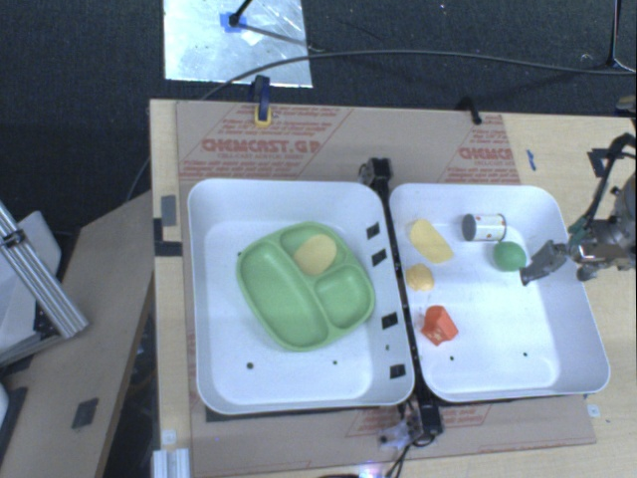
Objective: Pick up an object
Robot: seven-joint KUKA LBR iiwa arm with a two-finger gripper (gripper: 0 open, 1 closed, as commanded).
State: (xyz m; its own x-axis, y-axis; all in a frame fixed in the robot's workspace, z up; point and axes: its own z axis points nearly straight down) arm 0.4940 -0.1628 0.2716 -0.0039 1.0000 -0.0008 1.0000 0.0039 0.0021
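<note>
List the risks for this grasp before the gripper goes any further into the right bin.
1. The gripper sits beside the green ball; a round thing may well roll off when nudged.
2. The small can lies on its side close to that ball, so a push could knock one into the other.
3. The gripper is near the right bin's rim and might clip it.

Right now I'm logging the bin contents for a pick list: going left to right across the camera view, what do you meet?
Green divided plate → yellow piece on the plate → orange block → white can → green ball → gripper. The two yellow pieces in the right bin overlap in left-right position, so I've left them out.
</note>
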